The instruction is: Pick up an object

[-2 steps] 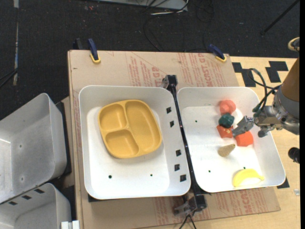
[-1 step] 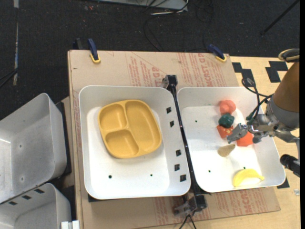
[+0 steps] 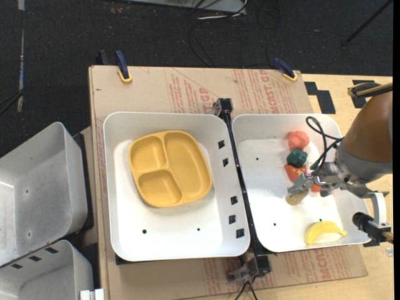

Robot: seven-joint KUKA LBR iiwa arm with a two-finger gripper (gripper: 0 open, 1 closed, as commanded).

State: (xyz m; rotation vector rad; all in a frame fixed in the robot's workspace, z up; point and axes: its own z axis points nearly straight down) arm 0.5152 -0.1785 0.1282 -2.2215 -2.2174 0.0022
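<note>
Objects are lying in the right bin (image 3: 262, 230) — a tan piece (image 3: 295, 197) under the gripper (image 3: 305, 185), a teal one (image 3: 296, 158), a yellow one (image 3: 324, 232) — none lifted yet, and I cannot tell the fingers' state.

Two white bins (image 3: 169, 245) sit on a tan surface (image 3: 162, 89) printed with faded red lettering. The left one carries a mustard-yellow divided plate (image 3: 169, 167). In the right bin: an orange-red lump (image 3: 298, 139), a dark teal piece (image 3: 296, 158), a tan-brown object (image 3: 295, 197) — and a bright yellow banana (image 3: 324, 233). Blue-and-yellow clamps (image 3: 123, 67) grip the surface's far edge.
</note>
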